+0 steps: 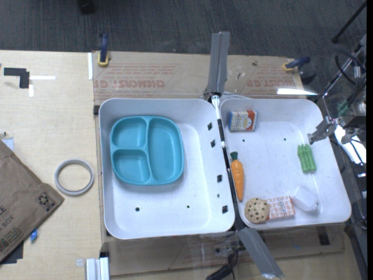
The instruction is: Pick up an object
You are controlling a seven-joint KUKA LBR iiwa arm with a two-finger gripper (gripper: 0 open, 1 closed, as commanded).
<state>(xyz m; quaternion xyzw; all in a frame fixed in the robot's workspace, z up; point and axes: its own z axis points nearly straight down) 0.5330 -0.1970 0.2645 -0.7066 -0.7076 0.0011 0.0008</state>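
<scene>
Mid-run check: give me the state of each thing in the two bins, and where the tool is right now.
Blue divided plate: flat in the left bin, nothing on it.
Small carton: at the right bin's back edge.
Toy carrot: lying along the divider.
Cookie: flat, touching the pink packet.
Clear item: beside the packet, hard to identify.
Green item: lying near the right wall.
Tool: above the green item, holding nothing visible.

arm (349, 112) cropped at right, tool (317, 136) indistinct

The cardboard sheet (175, 74) reads "CHEMC…", upside down; the brown box (20, 200) reads "BOX".
</scene>
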